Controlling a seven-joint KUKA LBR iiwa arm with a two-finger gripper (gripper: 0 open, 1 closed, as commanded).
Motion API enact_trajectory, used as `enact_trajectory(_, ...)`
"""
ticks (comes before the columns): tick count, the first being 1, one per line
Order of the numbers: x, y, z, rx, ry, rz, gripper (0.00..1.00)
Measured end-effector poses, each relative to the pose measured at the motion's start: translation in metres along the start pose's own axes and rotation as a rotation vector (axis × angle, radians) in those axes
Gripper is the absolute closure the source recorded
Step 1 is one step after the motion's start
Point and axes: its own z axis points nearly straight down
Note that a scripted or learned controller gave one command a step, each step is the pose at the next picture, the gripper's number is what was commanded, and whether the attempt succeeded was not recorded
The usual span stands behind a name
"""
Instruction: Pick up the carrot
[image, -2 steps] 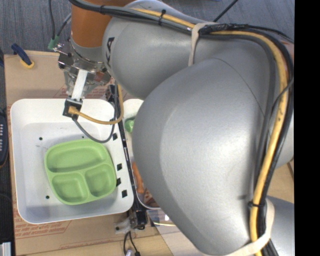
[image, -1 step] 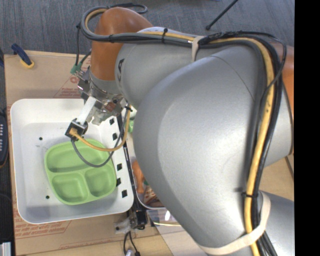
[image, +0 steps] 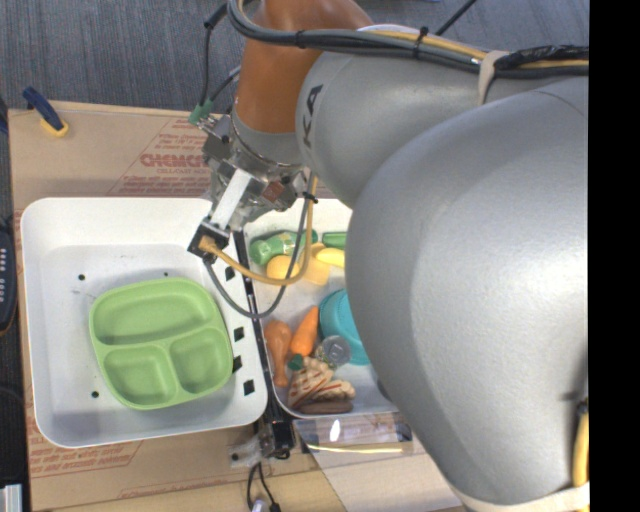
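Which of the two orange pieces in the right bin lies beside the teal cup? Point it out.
The slim, pointed carrot, lying right beside the teal cup. The other orange piece is blunter and lies farther left, with the carrot between it and the cup.

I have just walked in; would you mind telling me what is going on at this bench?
The robot arm reaches in from the right, and its gripper hangs near the divide between the two white bins. The carrot it is meant to pick up lies in the right bin, beside a teal cup and other toy food, well clear of the gripper. The left bin holds a green divided plate.
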Motion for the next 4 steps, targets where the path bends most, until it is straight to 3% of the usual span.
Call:
enact_trajectory(1, 0.045, -0.07, 0.017, 0.002, -0.006, 0.283, 1.0)
enact_trajectory(2, 0.014, -0.129, 0.001, 0.002, -0.006, 0.496, 1.0)
enact_trajectory(3, -0.041, -0.142, -0.027, 0.0, -0.004, 0.697, 1.0)
enact_trajectory(4, 0.044, -0.131, -0.054, 0.0, -0.001, 0.694, 1.0)
